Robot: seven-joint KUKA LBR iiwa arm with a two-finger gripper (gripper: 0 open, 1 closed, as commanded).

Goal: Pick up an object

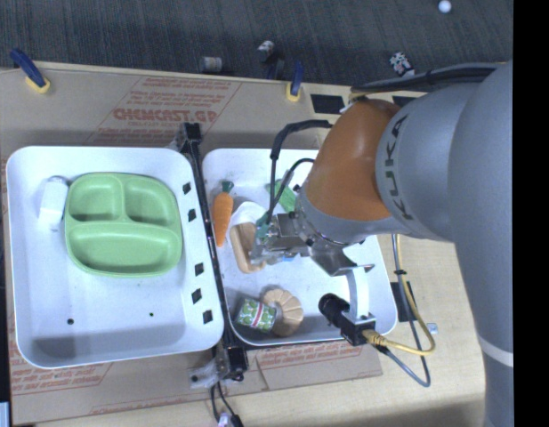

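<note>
Slanted overhead view of both bins (25, 238)

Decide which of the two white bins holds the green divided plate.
The left bin holds the green plate, with a small white object beside it. The right bin holds a carrot and other small items under the arm.

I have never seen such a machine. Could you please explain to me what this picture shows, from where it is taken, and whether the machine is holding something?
The picture is taken by one fixed camera above a bench, looking down at a slant. The big grey and orange shape is a robot arm reaching in from the right. Its tool hangs low over the right white bin. Whether it holds anything cannot be told from here.

The right bin holds a toy carrot, a bread-like piece, a small green can and a tan round object. The left white bin holds a green divided plate and a small white object.
</note>
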